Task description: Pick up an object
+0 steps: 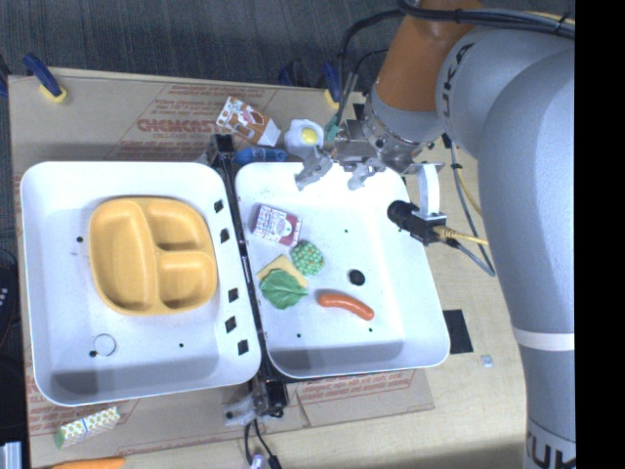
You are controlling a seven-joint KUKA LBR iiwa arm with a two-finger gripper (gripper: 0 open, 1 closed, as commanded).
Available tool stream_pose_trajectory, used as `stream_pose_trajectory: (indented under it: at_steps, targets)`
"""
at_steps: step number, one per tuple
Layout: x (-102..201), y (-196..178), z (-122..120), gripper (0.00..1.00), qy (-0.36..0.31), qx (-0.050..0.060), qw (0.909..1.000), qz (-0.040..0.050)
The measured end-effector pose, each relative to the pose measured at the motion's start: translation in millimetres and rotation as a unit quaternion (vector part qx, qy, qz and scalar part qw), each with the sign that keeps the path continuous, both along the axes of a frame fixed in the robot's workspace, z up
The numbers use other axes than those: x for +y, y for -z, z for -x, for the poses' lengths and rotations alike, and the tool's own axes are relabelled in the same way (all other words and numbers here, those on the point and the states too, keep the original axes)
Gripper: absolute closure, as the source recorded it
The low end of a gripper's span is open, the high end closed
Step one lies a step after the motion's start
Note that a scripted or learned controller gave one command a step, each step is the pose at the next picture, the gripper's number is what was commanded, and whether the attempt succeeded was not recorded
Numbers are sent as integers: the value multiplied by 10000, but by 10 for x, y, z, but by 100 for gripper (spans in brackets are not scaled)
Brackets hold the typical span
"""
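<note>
Pincer [340, 174]: your arm's two grey fingers hang spread and bare over the right shallow white bin's [415, 291] far edge | Targets: orange plastic sausage [345, 304], green lettuce leaf [283, 288], small red packet [273, 224] lie below | Left white bin [49, 262]: yellow divided tray [153, 253].

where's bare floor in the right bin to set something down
Right bin: bare floor along its right side, right of the hot dog and black dot, and a strip along the near wall. The top end sits under the gripper. It is crowded at centre-left: packet, green ball, leaf. The left bin holds a yellow tray.
</note>
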State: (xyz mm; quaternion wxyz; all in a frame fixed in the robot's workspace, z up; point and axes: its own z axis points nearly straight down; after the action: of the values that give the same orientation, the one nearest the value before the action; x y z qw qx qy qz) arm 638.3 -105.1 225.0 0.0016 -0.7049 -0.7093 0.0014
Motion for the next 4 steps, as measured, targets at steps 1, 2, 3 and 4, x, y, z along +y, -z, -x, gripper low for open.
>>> stream_pose_trajectory:
  at_steps: [1,2,3,4]
  targets:
    - [-6,1114,425,0,183,16,9998,-1]
    - [117,1275,811,0,429,-96,9990,29]
    - [48,1331,-183,0,70,-8,10000,0]
    - [54,1230,-185,100,44,4,10000,-1]
